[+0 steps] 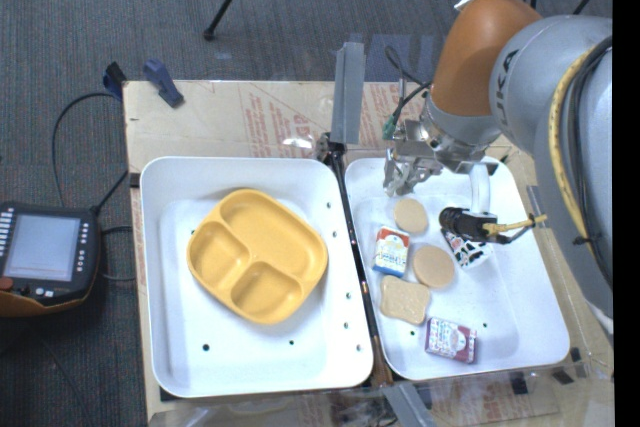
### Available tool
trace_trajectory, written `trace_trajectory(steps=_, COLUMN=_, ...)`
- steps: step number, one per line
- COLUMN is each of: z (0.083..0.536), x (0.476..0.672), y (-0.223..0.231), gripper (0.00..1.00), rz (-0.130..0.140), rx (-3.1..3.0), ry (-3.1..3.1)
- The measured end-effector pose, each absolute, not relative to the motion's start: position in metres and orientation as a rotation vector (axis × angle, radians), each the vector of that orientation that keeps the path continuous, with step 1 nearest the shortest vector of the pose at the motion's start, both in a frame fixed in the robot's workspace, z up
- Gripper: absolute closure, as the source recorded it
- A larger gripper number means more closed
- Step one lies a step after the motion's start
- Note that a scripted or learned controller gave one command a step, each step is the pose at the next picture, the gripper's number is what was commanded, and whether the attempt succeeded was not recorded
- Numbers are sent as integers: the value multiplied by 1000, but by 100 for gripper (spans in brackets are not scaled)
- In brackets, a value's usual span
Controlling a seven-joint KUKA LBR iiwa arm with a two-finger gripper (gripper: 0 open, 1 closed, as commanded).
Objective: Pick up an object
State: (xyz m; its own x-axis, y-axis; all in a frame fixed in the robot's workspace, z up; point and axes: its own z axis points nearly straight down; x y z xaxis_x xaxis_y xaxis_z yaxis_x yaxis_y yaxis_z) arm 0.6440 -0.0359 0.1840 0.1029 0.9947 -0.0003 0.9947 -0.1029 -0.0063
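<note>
White plastic forms both bins on the bench: the left bin and the right bin stand side by side, edges touching.

Arm position: the grey arm, with its orange band, reaches in from the right. The gripper hangs over the far left part of the right bin. Whether it is open or closed cannot be told from this view. No object is seen in its grasp.

Objects in the right bin, relative to the gripper:
- A round tan biscuit lies flat just on the near side of the gripper, the closest object to it. Contact between the two cannot be confirmed.
- A small blue and white carton lies nearer still, just beside that biscuit on its near left.
- A second round biscuit lies to the right of the carton, close to it.
- A pale square toast slice lies on the near side of the carton and touches or nearly touches the second round biscuit.
- A red packet lies nearest the front wall, well apart from the gripper.

Object in the left bin: a yellow divided plate lies flat at the centre, well to the left of the gripper.
</note>
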Motion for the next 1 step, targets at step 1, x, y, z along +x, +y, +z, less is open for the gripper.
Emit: trace_trajectory(steps=1, z=212, x=635, y=-53, gripper=100, rz=3, rx=-2339, ry=-2096)
